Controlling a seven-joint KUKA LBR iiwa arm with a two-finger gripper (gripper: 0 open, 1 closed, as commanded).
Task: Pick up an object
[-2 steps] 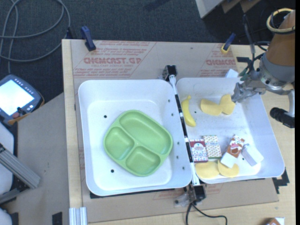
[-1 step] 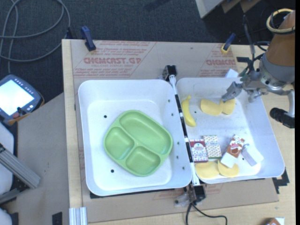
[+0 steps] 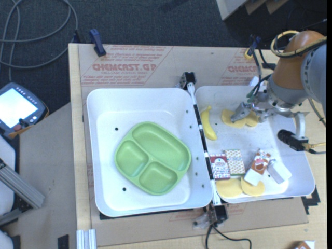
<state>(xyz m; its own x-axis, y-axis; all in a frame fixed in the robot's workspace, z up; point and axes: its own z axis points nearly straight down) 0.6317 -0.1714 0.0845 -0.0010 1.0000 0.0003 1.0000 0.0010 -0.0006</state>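
My gripper (image 3: 243, 113) is low in the back of the right bin (image 3: 307, 176), right over a flat yellow piece (image 3: 229, 118) and touching or almost touching it. A yellow banana (image 3: 207, 124) lies just to its left along the bin's left wall. Nearer the front lie a red box (image 3: 220, 167), a pale patterned box (image 3: 235, 162), a red and white carton (image 3: 260, 163), a white block (image 3: 252, 178) and two yellow round slices (image 3: 241, 188). The arm's wrist hides whatever is between the gripper's tips.
The left bin (image 3: 104, 108) holds a green divided plate (image 3: 152, 157). A grey and white item (image 3: 278, 172) lies near the right bin's front right corner. The ridge between the bins runs just left of the banana.
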